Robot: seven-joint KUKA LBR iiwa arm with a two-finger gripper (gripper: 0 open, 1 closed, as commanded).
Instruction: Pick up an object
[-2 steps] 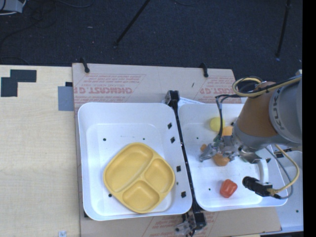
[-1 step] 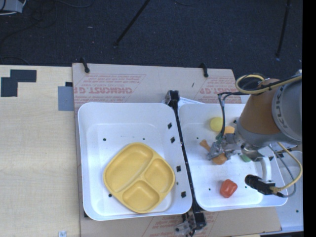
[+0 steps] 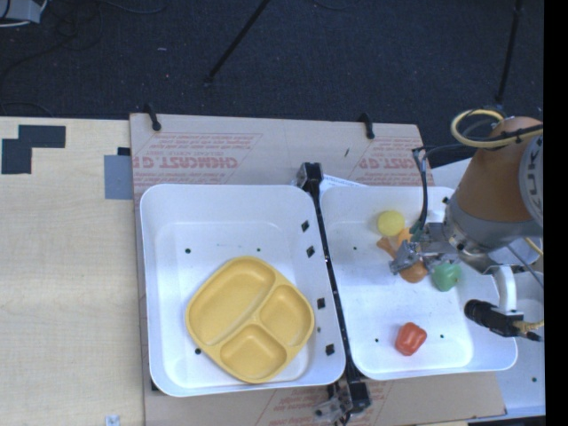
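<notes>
In the right bin (image 3: 373, 353) lie a yellow round toy (image 3: 390, 222), an orange piece (image 3: 414, 272), a green piece (image 3: 445, 278) and a red pepper-like toy (image 3: 409, 338). My gripper (image 3: 406, 257) hangs low over the bin, between the yellow toy and the orange piece, right beside both. Another orange bit (image 3: 388, 243) peeks out at its left. Nothing is visibly lifted.
The left bin (image 3: 169, 238) holds a yellow divided plate (image 3: 248, 318). A black divider (image 3: 324, 273) runs between the bins. The arm's orange band and grey body (image 3: 497, 193) loom over the right bin's far right side.
</notes>
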